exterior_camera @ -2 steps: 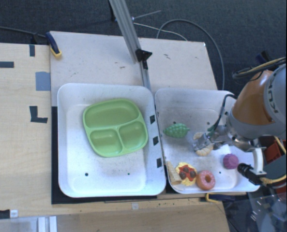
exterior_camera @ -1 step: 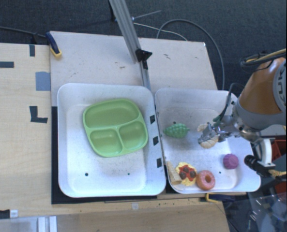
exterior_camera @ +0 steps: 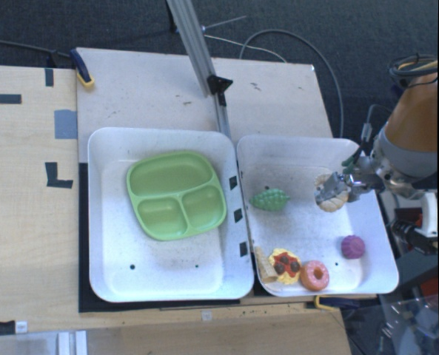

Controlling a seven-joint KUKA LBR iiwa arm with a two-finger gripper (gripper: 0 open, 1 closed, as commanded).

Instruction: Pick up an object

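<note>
Gripper (exterior_camera: 332, 192) over right bin (exterior_camera: 293, 150), right-centre, right on top of a tan round object (exterior_camera: 330, 202); jaw state can't tell, no clear grasp. Object directly beneath tool. Green piece (exterior_camera: 269, 199) to its left, purple ball (exterior_camera: 353, 246) nearer, donut (exterior_camera: 314, 275) near edge. Green tray (exterior_camera: 176, 194) in left bin.

Arm (exterior_camera: 415, 135): grey housing w/ broad orange band above wrist (rounded, glossy). Gripper (exterior_camera: 336, 191): small metallic silver-grey assembly, dark fittings. Thin dark cables run along the wrist.
</note>
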